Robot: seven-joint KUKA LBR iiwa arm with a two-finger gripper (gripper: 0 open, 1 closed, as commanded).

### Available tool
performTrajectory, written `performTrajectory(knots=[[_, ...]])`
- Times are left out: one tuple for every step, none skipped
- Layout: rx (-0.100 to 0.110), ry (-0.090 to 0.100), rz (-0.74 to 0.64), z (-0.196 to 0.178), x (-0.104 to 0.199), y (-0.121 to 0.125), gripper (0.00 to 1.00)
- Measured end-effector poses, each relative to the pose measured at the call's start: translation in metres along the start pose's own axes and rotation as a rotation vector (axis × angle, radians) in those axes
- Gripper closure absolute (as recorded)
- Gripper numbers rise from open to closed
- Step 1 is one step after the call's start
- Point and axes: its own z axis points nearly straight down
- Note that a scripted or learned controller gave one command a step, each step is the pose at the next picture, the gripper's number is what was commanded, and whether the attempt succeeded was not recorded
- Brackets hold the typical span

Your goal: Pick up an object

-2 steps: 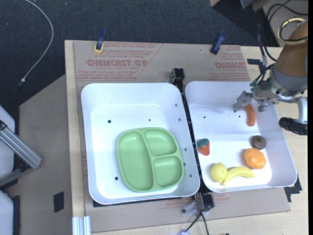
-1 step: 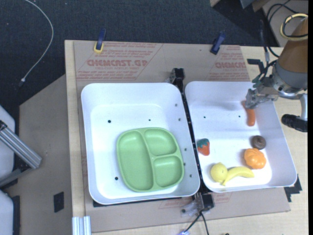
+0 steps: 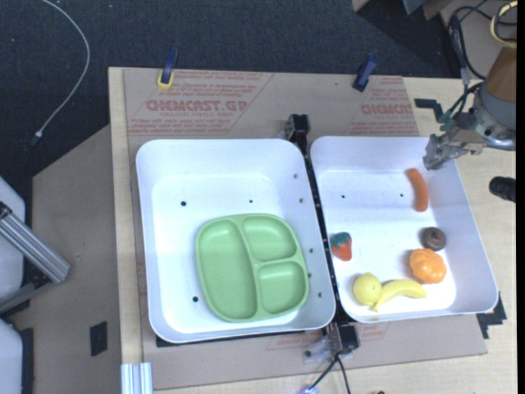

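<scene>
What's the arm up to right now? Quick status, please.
Gripper above the right bin's far right corner, holding nothing visible. Nearest item: orange hot dog, just below it, untouched. Nothing blocking. Strawberry, doughnut, orange, lemon, banana lie nearer the camera.

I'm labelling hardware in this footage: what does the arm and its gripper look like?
The arm is grey with an orange band above the wrist. It ends in a small gripper of grey metal, with dark cables looping beside the wrist. No markings can be made out on it.
</scene>
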Motion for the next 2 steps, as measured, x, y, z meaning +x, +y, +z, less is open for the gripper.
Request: performTrajectory(knots=[[-0.002, -0.001, 0.0, -0.055, -0.001, 0.002, 1.0], [0.007, 0.004, -0.004, -0.06, 0.045, 0.003, 1.0]])
